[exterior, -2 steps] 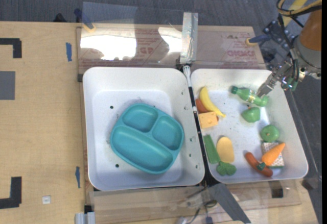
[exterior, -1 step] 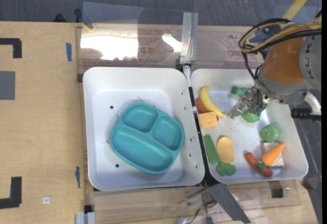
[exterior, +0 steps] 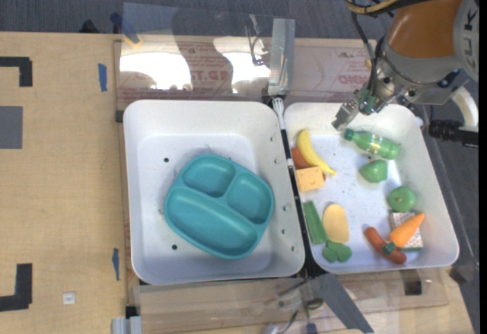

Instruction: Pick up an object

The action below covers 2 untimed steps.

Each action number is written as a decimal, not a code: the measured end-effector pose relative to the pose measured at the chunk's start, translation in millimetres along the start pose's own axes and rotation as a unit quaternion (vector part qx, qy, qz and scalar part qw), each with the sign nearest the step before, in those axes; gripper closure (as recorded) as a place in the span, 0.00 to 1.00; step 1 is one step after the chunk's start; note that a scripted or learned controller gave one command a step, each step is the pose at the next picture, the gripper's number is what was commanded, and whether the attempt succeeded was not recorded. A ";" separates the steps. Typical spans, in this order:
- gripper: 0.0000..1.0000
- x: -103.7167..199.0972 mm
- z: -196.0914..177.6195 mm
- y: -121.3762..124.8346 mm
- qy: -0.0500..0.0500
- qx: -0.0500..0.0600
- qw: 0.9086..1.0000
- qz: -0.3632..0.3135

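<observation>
Green bottle (exterior: 372, 144) lies on its side in the far part of the right bin (exterior: 445, 203), long axis running left to right with a slight downward slant, cap end pointing left. It sits just below and slightly right of the gripper (exterior: 354, 112), very close to the fingertips but not between them. Nearer than the gripper and well apart lie a carrot (exterior: 407, 229), a green ball (exterior: 402, 198) and a banana (exterior: 311, 151). Whether the gripper's fingers are spread or closed cannot be told. It hangs over the bin's far edge.
</observation>
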<state>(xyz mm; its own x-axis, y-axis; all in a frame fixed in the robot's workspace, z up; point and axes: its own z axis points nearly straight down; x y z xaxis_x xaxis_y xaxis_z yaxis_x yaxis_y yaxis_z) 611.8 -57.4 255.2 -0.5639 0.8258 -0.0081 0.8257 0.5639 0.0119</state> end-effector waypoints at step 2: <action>1.00 -9.3 -134.1 64.0 -0.002 -0.001 0.998 0.065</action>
<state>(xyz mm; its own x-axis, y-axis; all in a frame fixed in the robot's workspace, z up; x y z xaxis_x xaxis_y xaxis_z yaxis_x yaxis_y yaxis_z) 668.0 -29.0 390.1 -0.4524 0.8918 -0.0095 0.8916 0.4525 0.0154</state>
